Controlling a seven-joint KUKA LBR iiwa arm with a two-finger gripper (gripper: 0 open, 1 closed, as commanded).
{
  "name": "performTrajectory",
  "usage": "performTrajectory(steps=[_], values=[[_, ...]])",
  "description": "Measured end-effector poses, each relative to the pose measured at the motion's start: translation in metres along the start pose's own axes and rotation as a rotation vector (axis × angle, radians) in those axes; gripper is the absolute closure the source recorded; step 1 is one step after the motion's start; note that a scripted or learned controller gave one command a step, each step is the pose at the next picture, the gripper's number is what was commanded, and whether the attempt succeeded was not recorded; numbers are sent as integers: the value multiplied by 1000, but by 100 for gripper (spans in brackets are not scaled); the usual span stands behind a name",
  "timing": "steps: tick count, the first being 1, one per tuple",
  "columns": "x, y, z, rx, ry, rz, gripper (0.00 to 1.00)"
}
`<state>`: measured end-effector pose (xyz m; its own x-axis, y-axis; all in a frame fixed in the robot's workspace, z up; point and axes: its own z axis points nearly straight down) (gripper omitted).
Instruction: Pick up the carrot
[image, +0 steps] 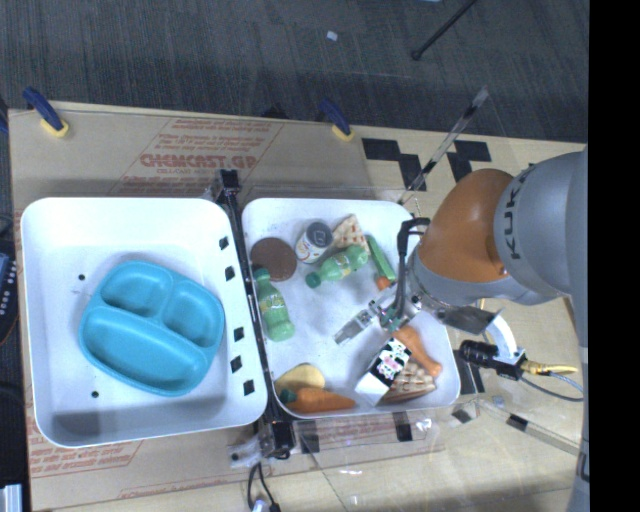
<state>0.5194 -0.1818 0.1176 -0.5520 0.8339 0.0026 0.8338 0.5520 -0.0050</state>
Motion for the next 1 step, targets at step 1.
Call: performTrajectory(steps=[1], values=[[-54, 32, -10, -4, -4, -106, 0]])
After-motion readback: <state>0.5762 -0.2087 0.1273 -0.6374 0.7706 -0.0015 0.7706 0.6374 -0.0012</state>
